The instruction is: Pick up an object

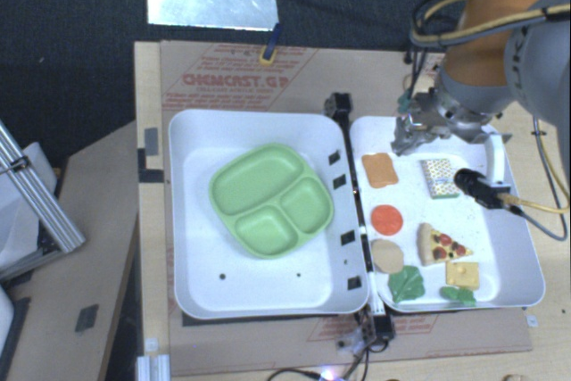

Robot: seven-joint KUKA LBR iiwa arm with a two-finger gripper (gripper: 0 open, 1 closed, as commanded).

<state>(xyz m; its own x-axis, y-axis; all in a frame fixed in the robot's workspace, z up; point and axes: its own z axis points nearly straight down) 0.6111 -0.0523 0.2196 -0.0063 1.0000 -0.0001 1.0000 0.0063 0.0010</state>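
Nothing has been lifted yet, so the task looks to be at its approach stage: every item lies flat in the right bin (pixel 522 277), and the picking itself is all left to do. The gripper (pixel 409 136) hangs over the far left corner of that bin, at the end of the grey arm (pixel 500 58) reaching in from the right. Its fingers are small and dark against the wrist, so I cannot tell whether they are apart or together; nothing shows between them.

The nearest candidate is the orange toast piece (pixel 380 169), lying just on the near side of the gripper and slightly to its left, close but apart from it. To the right of the toast lies a patterned card (pixel 439 177), near the gripper as well. Further toward the near edge sit a red disc (pixel 386 219), a tan round piece (pixel 387 256), a pizza slice (pixel 441 244), a yellow cheese square (pixel 462 273) and a green leaf (pixel 407 283), all well apart from the gripper.

The left bin (pixel 192 281) on the desk holds a green divided plate (pixel 270 200).
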